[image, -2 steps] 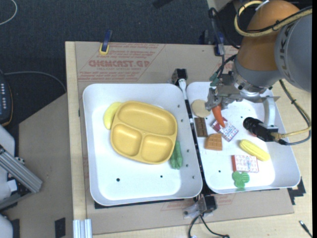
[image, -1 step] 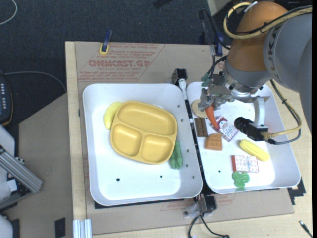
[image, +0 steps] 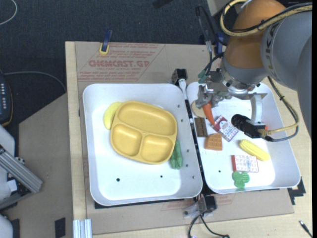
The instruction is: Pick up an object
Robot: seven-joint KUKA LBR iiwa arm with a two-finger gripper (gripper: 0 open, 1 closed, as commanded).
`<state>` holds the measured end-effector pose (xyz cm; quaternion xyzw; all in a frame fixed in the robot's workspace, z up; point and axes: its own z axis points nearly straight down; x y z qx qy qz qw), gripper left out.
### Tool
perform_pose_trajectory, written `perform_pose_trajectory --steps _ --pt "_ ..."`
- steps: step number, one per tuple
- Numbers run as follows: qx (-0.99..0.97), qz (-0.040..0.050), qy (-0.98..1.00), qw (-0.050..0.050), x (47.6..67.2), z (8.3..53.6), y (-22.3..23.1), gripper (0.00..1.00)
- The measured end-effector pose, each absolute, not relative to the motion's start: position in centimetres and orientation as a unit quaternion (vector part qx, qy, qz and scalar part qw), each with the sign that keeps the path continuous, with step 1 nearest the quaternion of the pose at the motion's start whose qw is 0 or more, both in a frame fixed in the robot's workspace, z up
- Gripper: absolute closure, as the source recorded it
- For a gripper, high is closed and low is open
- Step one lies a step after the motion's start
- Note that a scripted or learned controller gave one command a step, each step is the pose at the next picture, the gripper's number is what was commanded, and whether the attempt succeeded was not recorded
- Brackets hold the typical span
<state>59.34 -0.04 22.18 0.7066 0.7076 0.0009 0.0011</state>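
Bench (image: 74, 128) bearing two white bins (image: 94, 148)

You are looking at a thick grey arm (image: 292, 43) with smooth, rounded casing, wearing a glossy orange band (image: 250, 31) just above its wrist. A yellow-and-black cable (image: 233, 9) is looping over the top of that band, and thinner dark cables are running alongside it. Below, a metallic wrist flange is carrying the hand (image: 205, 95), built from pale grey metal parts.
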Motion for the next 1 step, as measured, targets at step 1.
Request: perform_pose_trajectory --steps 1 --pt "0.708 -0.0012 0.707 -0.001 58.34 21.46 -0.81 1.00"
